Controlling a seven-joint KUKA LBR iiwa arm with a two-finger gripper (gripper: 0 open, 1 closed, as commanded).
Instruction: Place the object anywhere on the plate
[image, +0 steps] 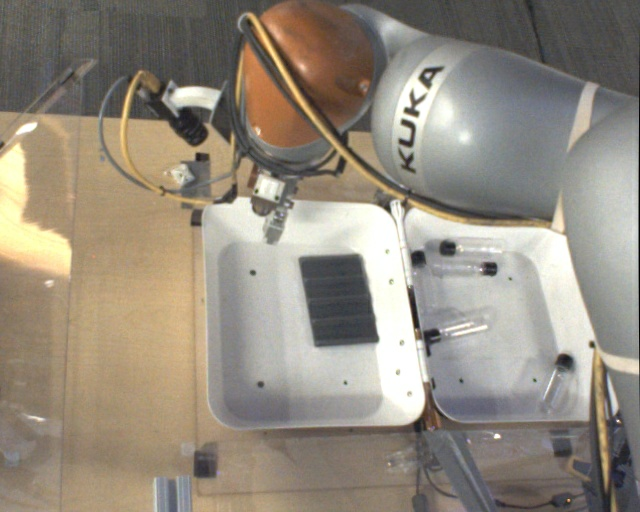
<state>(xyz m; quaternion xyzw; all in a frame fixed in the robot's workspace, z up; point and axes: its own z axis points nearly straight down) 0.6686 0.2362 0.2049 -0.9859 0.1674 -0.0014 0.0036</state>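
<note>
Dark grey and ribbed, the plate (340, 300) lies in the middle of the left bin (250, 345), with nothing on it yet. The gripper (273, 228) hangs over that bin's far edge, well apart from anything it could carry. We see nothing in it, and we cannot tell whether the pincer is spread or pressed together.

We judge slipping to be the main risk, since the likely objects are round and smooth and could squirt out of a pinch or roll off the plate once let go. The far pair (468, 257) lie just beside each other, so a grab there could catch or knock both. The corner tube (553, 380) sits against the wall of the right bin (500, 395), which may block a descent.

We take the task's thing to be one of these small clear tubes with black caps. All lie on their sides in the right bin, including the middle tube (458, 326).
</note>
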